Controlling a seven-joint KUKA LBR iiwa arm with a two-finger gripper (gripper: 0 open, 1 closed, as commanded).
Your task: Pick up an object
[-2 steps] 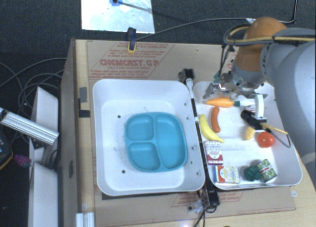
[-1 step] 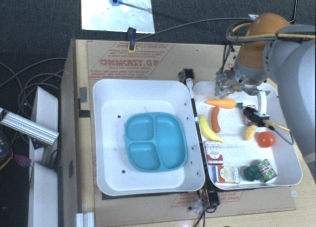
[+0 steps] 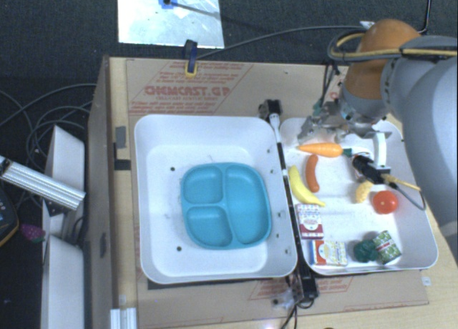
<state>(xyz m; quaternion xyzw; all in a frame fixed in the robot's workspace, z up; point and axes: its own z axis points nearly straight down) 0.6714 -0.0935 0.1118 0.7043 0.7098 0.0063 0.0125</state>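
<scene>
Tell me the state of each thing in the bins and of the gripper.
Blue plastic divided tray: flat, in left bin.
Orange toy carrot: lying in right bin.
Yellow toy banana: lying by the divider.
Red toy tomato: resting alone.
Gripper: above right bin's far end.

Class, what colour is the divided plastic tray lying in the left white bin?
Light blue; the divided plastic tray shows best in the camera view.

Two bins sit side by side on the table point(image 3: 179, 84). The left bin point(image 3: 157, 141) holds a divided tray point(image 3: 225, 204) near its middle. In the right bin point(image 3: 422, 245), a carrot point(image 3: 321, 149) lies at the back, a sausage point(image 3: 312, 173) and banana point(image 3: 303, 187) before it, a tomato point(image 3: 385, 202) to the right, and what may be cartons point(image 3: 310, 222) at the front.
</scene>
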